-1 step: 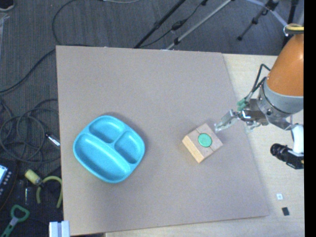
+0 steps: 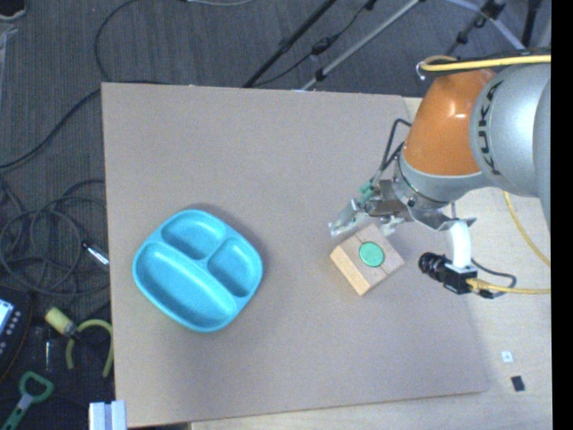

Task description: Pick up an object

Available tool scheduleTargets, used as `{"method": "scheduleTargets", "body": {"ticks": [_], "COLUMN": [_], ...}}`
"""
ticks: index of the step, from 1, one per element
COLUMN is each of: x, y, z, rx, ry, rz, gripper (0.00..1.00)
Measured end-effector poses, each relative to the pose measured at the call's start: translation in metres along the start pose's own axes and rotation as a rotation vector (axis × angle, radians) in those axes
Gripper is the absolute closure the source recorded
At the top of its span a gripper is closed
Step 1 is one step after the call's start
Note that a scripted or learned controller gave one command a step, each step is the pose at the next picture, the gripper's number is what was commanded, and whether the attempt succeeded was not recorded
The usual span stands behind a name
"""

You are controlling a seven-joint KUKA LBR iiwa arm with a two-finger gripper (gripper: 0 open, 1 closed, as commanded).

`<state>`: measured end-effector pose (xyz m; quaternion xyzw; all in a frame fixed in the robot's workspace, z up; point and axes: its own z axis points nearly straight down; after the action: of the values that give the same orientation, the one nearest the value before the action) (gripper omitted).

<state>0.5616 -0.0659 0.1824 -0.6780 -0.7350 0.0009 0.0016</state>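
A small wooden block (image 2: 365, 270) with a green round disc (image 2: 371, 255) on its top lies on the tan bench surface, right of centre. My gripper (image 2: 367, 227) hangs just beyond the block's far edge, under the orange wrist band (image 2: 445, 133). Its two silvery fingers (image 2: 343, 224) are spread apart, and nothing shows between them. The block rests flat on the surface, with the fingertips close to its far corners.
A light blue divided plate (image 2: 154, 274) sits at the left of the tan surface (image 2: 269, 150). A black cable connector (image 2: 440, 270) with a yellow cable hangs from the arm, right of the block. Cables and tools lie on the floor to the left.
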Motion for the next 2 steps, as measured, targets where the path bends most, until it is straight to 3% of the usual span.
{"method": "scheduleTargets", "body": {"ticks": [1, 2], "x": [-0.026, -0.039], "y": [0.001, -0.001], "z": [0.06, 0.071], "rx": [-0.043, -0.058], "ry": [-0.012, -0.013], "rz": [-0.113, -0.183], "gripper": [0.0, 0.0]}}
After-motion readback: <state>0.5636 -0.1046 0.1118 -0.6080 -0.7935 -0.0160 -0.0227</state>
